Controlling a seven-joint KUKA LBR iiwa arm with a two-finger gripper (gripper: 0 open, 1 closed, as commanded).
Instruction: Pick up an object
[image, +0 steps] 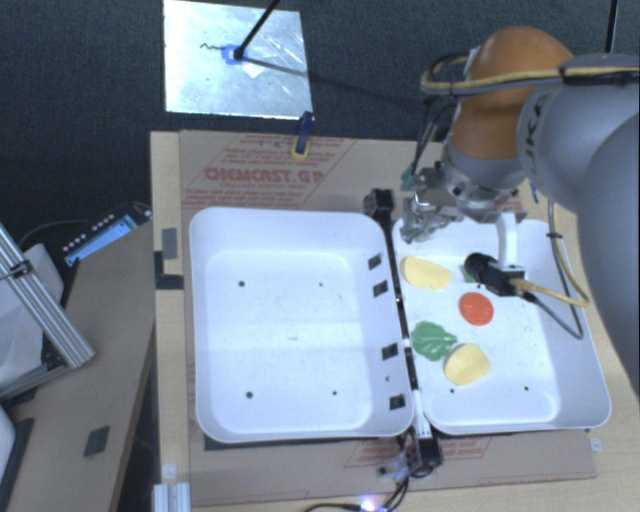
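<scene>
- Gripper (420, 222) sits over the right bin (590, 400), near the bin's 11 o'clock corner and close to the wall it shares with the left bin (290, 320). It is above the bin floor. Whether it is open or closed cannot be told from this angle, and nothing is visibly held.
- Four candidates lie in the right bin. A flat yellow piece (427, 272) is just beside the gripper at about its 6 o'clock. A red disc (476, 308) is at the gripper's 5 o'clock. A green piece (432, 340) and a rounded yellow piece (466, 364) are further along 6 o'clock, and these two touch or nearly touch.
- Judgement: the pick has not been made. The flat yellow piece is the likeliest target, being nearest.
- Risk 1: a descent from the present spot would land at 12 o'clock of the flat yellow piece and close on bare bin floor. Cause: the offset between the tool and the piece.
- Risk 2: the flat yellow piece looks low and thin, so the grip may slide over it or nudge it toward the shared wall at its 9 o'clock.
- Risk 3: being close to that wall, the tool could strike the rim on the way down.
- Risk 4: going for the green piece could drag the rounded yellow piece along with it.
</scene>
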